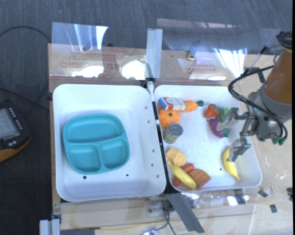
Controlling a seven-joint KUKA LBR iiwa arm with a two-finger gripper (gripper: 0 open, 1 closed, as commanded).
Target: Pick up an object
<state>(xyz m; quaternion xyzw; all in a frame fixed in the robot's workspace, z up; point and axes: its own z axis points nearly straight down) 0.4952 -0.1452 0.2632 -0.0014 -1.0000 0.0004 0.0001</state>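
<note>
The gripper [238, 143] hangs over the right edge of the right bin [201, 93], its tips just above the upper end of a banana [230, 164] that lies near that bin's front right corner. Whether the jaws are open or closed cannot be told from this slant, and nothing can be seen between them.

The banana looks the likeliest target. It lies close to the right wall, so a descent could put 1 side of the tool on the rim rather than around the fruit. Its curved, smooth skin could also squirt out of a pinch taken near the tip. A purple piece [217, 128] and a red-and-green one [212, 111] sit just behind the gripper and might be nudged.

Other candidates crowd the bin's left edge: an orange fruit [168, 117], a small tin [172, 132], a carton [172, 103], a carrot [190, 105] and a second yellow piece [184, 177] at the front. The left bin [88, 94] carries a teal divided tray [95, 142].

The carton's printing is too small to read. Faint red lettering on the board behind the bins is also illegible.
</note>
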